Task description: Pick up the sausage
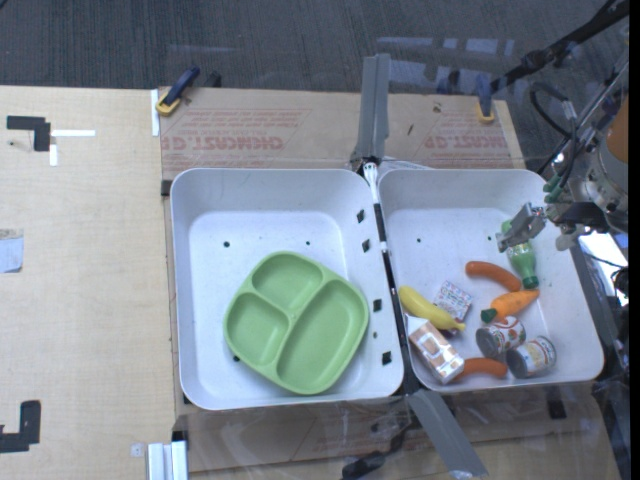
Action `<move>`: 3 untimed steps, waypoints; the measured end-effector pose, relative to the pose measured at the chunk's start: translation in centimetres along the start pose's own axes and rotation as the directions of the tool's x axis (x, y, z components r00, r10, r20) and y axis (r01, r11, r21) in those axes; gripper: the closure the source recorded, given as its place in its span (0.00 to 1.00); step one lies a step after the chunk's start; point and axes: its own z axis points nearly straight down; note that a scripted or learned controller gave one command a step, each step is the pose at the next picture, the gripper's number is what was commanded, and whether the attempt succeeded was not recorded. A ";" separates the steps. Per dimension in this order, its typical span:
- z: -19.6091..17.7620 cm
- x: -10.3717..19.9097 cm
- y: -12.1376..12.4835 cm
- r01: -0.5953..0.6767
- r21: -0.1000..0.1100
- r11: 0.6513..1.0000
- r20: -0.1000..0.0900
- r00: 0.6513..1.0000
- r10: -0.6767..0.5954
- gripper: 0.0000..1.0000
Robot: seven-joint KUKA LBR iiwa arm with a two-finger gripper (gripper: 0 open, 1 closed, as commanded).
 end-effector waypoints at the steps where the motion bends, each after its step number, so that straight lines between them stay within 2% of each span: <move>1: 10.4 -1.5 3.6 -0.067 0.000 0.998 -0.001 0.998 0.067 0.00; 2: 17.6 -3.3 5.1 0.020 -0.004 1.000 -0.001 1.000 -0.020 0.00; 3: 17.0 -3.5 5.0 0.015 -0.001 1.000 -0.001 1.000 -0.015 1.00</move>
